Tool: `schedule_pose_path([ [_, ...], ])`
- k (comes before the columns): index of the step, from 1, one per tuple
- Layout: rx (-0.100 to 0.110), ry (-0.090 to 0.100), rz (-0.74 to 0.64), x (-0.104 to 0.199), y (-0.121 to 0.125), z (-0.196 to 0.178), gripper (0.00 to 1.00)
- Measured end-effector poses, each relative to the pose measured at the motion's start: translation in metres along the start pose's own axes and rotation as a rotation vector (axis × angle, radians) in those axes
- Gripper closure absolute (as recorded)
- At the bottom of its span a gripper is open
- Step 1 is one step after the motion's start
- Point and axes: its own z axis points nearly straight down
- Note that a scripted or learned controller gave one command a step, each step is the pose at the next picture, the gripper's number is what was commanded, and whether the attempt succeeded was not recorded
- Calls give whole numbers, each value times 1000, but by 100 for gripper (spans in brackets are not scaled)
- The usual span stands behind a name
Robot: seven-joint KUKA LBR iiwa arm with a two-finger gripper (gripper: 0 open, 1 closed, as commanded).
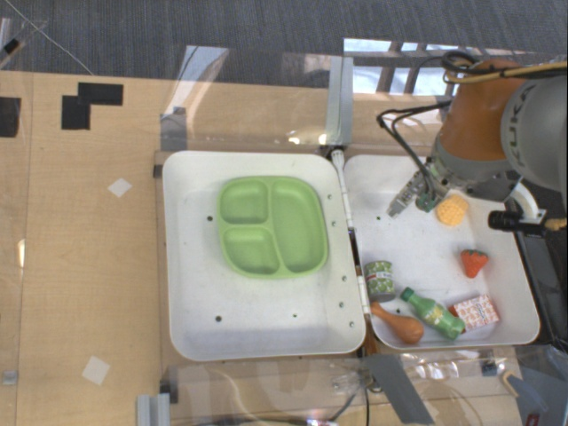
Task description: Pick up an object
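- Wooden bench [80,264] bears 2 white bins; left bin [191,327] holds a green divided plate [271,226].
- Right bin [524,327], near edge: chicken drumstick [398,323], green bottle [432,313], red-white carton [476,311].
- Mid: green can [379,279], strawberry [474,262].
- Far: yellow object [453,210] just beside gripper [401,202]; fingers slightly parted, holding nothing.

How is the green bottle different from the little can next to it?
The bottle lies on its side, while the can stands upright. The bottle is long and slim; the can is short and squat. The bottle is bright green with a light cap; the can has a darker patterned label. Both sit in the right bin.
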Motion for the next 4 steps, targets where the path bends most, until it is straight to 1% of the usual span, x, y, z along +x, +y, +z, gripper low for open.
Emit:
schedule_pose_path([
  [1, -5, -7, -3, -2, 3, -13, 100],
  [2, 15, 15, 332, 41, 11, -72, 100],
  [3, 20, 10, 659, 35, -58, -111, 100],
  [4, 23, 9, 835, 6, -109, -158, 100],
])
